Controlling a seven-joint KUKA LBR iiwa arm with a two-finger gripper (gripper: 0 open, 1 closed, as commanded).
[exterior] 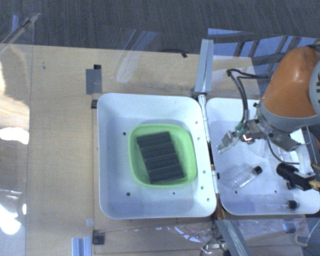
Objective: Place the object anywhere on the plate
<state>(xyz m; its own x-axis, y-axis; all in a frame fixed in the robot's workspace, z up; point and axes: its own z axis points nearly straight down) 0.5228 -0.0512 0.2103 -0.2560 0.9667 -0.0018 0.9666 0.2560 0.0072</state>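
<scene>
We see green plate (162, 156) holding dark ridged block (160, 157) in left bin (112, 143); clear vial (245, 176) in right bin (224, 116); gripper (232, 139) state unclear.

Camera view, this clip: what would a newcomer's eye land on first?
The bright green plate in the left bin, with a dark ridged block lying on it. Next, the arm's orange band over the right bin, where a small clear vial lies on the floor.

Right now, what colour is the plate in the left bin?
Light green plate, with a dark grey ribbed block lying on it; clearest in the camera view.
</scene>
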